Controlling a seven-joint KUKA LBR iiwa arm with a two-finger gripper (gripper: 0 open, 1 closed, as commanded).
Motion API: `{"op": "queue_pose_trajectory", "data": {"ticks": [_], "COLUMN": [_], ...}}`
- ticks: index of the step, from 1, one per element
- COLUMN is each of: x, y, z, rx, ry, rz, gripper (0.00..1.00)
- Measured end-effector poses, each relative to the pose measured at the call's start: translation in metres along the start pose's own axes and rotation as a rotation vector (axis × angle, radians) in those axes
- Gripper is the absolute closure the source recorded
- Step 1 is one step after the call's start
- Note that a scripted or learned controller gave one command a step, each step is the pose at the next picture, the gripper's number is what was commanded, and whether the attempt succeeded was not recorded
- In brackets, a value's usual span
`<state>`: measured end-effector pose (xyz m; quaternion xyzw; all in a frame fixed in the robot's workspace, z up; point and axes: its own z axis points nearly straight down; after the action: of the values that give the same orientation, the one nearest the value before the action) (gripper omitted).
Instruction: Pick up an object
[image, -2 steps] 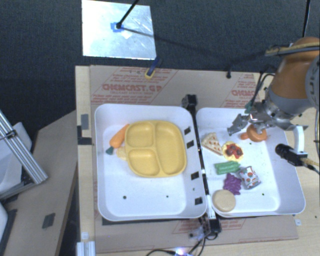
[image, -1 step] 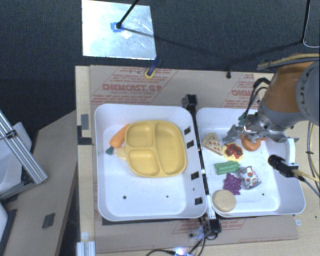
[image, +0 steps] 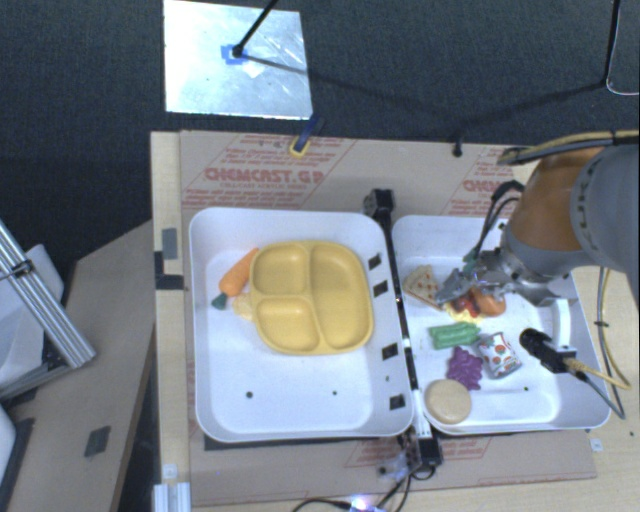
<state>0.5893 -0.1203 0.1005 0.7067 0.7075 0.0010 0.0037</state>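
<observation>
- Looking down on the bench from the one camera, the grey two-finger gripper (image: 468, 287) sits low in the right-hand white plastic bin (image: 575, 400), right over a small red-and-orange toy piece (image: 484, 301); I'd guess that is the thing it is after.
- Whether it is spread wide, pinched narrow or gripping something, I cannot tell from here.
- Touching it on the side toward the other bin lies a tan waffle-patterned cracker (image: 421, 285).
- Just nearer the bench front lies a green bar-shaped block (image: 454, 333), long axis across the bin.
- Further that way sit a purple grape bunch (image: 464, 366), a red-and-white die (image: 498, 355) and a round beige bun (image: 448, 401).
- Well apart, a yellow compartment plate (image: 305, 298) and an orange carrot (image: 237, 272) lie in the left-hand white bin (image: 300, 410).
</observation>
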Motion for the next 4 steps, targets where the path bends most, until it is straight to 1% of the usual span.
{"op": "queue_pose_trajectory", "data": {"ticks": [1, 2, 3, 4], "x": [-0.004, -0.007, -0.006, -0.006], "y": [0.006, 0.009, 0.011, 0.012], "z": [0.006, -0.007, -0.072, -0.125], "rx": [-0.009, -0.024, 0.001, 0.002], "ry": [-0.004, -0.010, 0.003, 0.003], "rz": [0.002, 0.002, -0.002, -0.003], "gripper": [0.00, 1.00, 1.00, 1.00]}}
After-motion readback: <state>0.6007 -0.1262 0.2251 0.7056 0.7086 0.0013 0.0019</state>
